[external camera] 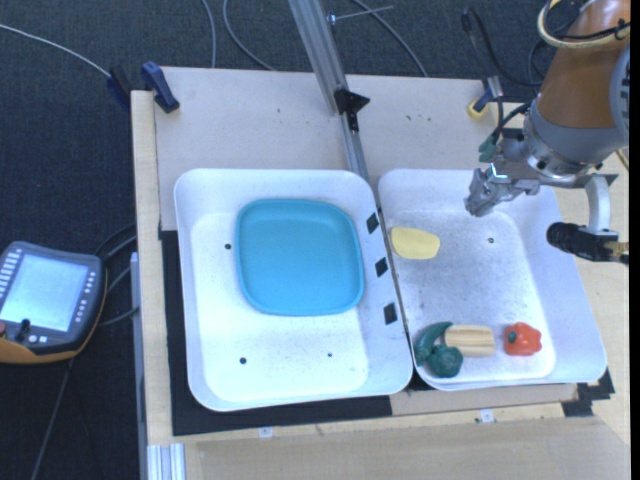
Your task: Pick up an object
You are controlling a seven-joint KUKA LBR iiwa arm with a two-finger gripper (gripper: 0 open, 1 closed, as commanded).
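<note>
Nearest the camera, along the near wall of the right bin (560,268), three small things lie in a row. On the left is a dark green pepper (438,349), curled and glossy. Touching its right side is a tan block (471,340), short and laid lengthwise. Just beside that, at the right end, sits a red tomato (521,339) with a small green top. Farther back in the same bin, close to its left wall, lies a pale yellow lemon (414,243), smooth and oval, well apart from the row of three.

Over the far part of the right bin hangs the tool (481,203), grey and pointing down and to the left, on the arm (585,78) that comes in from the right. Nothing shows between its tips; whether it is released or clenched I cannot tell. It is to the right of the lemon and apart from it.

On the left, the other bin (200,268) holds a blue plate (300,255), square with rounded corners, lying flat in the middle. Both bins rest on the table (250,118). At the far left, off the table, lies a pendant (45,298) with a lit screen.
</note>
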